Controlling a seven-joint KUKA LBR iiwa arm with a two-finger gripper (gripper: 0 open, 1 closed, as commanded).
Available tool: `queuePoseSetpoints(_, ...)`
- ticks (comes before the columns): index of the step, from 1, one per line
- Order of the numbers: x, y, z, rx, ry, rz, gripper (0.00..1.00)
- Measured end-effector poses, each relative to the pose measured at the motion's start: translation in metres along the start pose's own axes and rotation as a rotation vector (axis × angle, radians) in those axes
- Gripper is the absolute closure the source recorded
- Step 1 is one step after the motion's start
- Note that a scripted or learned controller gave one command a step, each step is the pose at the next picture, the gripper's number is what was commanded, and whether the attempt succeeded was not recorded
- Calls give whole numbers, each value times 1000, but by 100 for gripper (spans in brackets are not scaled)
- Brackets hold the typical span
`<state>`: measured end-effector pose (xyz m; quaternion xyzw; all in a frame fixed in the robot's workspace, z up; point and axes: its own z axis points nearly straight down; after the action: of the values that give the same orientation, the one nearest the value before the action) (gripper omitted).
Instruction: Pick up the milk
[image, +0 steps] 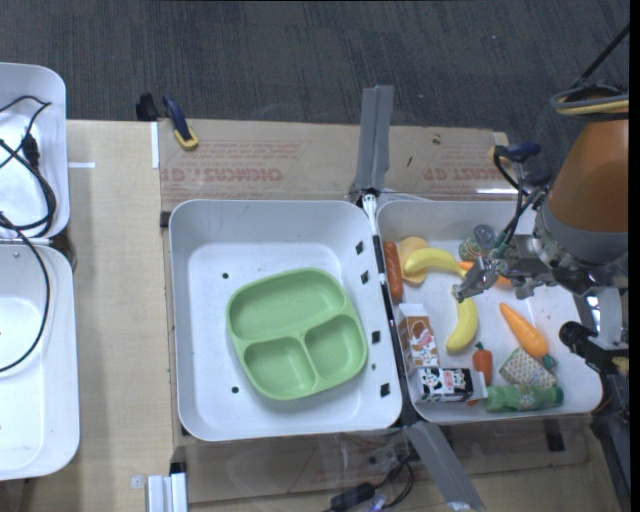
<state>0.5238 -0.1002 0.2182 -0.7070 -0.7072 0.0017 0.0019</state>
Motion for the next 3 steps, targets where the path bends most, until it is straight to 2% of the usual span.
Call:
queuePoseSetpoints(1, -1, 0, -8, 2, 0, 2, 100)
queuePoseSetpoints(2, -1, 0, -8, 2, -1, 2, 0)
queuePoseSetpoints(3, 65, -42, 29, 0, -1, -19, 0)
